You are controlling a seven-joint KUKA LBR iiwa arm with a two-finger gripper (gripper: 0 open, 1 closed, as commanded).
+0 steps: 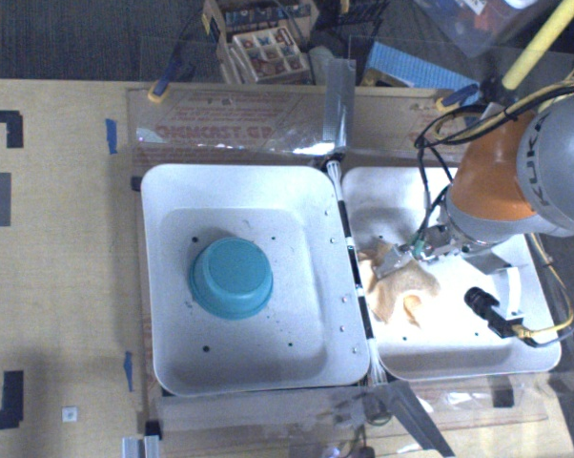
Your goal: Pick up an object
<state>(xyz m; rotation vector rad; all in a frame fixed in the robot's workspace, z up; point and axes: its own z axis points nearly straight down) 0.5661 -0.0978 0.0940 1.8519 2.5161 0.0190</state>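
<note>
A teal bowl (pixel 232 277) lies upside down in the middle of the left bin (pixel 173 198). In the right bin (pixel 392 191), a pale tan, floppy object (pixel 401 292) lies against the left side of the floor. My gripper (pixel 394 259) is low in the right bin, reaching left from the grey and orange arm (pixel 502 184), just above the tan object's upper edge. Glare on the bin floor washes out the fingertips.
A black cable connector (pixel 487 311) on the arm's hose hangs over the right bin's right half. A metal divider (pixel 349 246) separates the two bins. Clutter of boxes and a blue pad (pixel 411 65) sits beyond the bench's back edge.
</note>
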